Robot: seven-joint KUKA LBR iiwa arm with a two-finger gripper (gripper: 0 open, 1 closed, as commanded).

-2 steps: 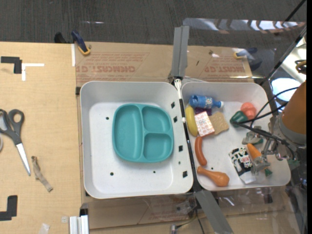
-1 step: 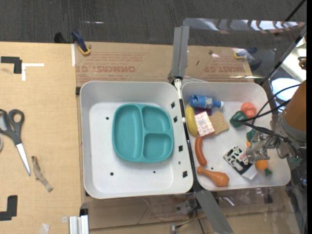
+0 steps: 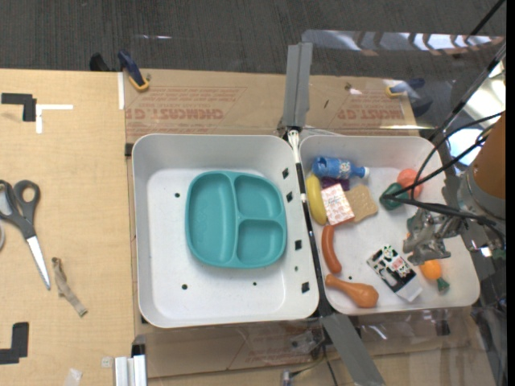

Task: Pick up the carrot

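While end effector (image 3: pixel 430 244) hovers over carrot (image 3: pixel 434 269) (grip state unclear), carrot sits near right bin's (image 3: pixel 463 300) right wall.

A black-and-white carton (image 3: pixel 392 265) crowds the carrot (image 3: pixel 434 269) leftward.

Teal divided plate (image 3: pixel 236 219) lying in left bin (image 3: pixel 153 240). Right bin (image 3: pixel 378 145) holding blue bottle (image 3: pixel 339 167), banana (image 3: pixel 315 199), cracker (image 3: pixel 364 203), sausage (image 3: pixel 331 248), cow-print carton (image 3: pixel 392 265). Scissors (image 3: pixel 26 223) resting on bench (image 3: pixel 72 175) at far left.
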